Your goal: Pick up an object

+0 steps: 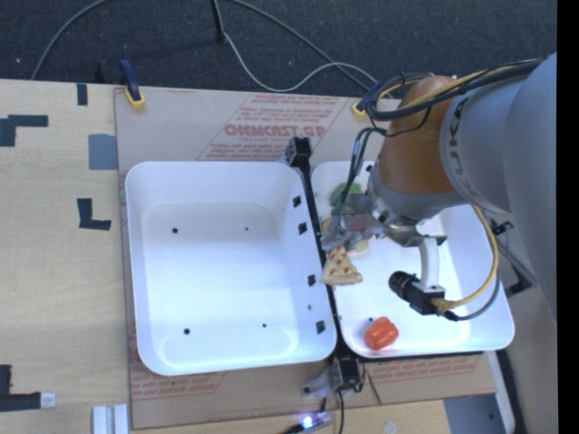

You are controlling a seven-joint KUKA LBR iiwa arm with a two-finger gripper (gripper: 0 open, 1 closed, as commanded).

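Risk notes, left to right. Left bin (154, 242) holds nothing pickable, so everything depends on the right bin (479, 333).

Divider wall (312, 233) between the bins: the waffle-patterned wedge (341, 267) lies tight against it, so a descent there could clip the rim or pin the wedge to the wall instead of closing around it.

Hand (348, 229) sits low just above the wedge, beside a green item (344, 192) partly hidden under the wrist. Can't tell whether the hand is released or clenched; the arm body covers it. Nothing visibly held.

Two targets packed close means a likely double contact or a nudge with no pick.

Orange-red object (381, 333) sits apart near the front wall and looks the easiest target, but it looks rounded and may roll off.

Cable loop (493, 269) hangs by the wrist, a snag risk on retract.
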